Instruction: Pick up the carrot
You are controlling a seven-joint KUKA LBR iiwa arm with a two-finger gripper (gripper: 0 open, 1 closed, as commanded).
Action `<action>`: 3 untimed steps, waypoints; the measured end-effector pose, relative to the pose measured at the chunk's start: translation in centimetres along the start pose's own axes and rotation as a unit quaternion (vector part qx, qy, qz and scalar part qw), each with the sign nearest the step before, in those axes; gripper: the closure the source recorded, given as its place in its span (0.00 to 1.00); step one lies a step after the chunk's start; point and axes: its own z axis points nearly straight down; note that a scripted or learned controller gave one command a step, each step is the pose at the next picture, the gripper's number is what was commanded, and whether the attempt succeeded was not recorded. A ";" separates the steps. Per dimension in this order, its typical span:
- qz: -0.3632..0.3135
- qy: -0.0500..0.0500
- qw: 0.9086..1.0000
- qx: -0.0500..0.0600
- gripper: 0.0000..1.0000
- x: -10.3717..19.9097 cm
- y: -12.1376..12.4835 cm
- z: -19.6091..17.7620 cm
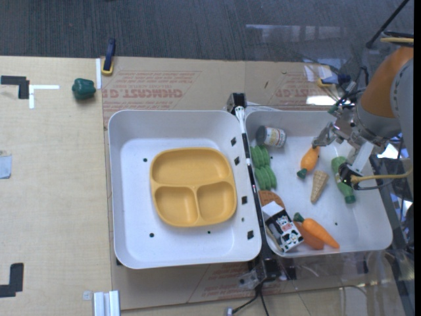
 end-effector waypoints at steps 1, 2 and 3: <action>0.088 -0.002 0.996 -0.001 0.00 0.4 -1.2 0.0; 0.178 -0.005 0.984 0.003 0.00 1.0 -0.2 0.1; 0.274 -0.001 0.962 0.001 0.00 0.1 0.0 0.0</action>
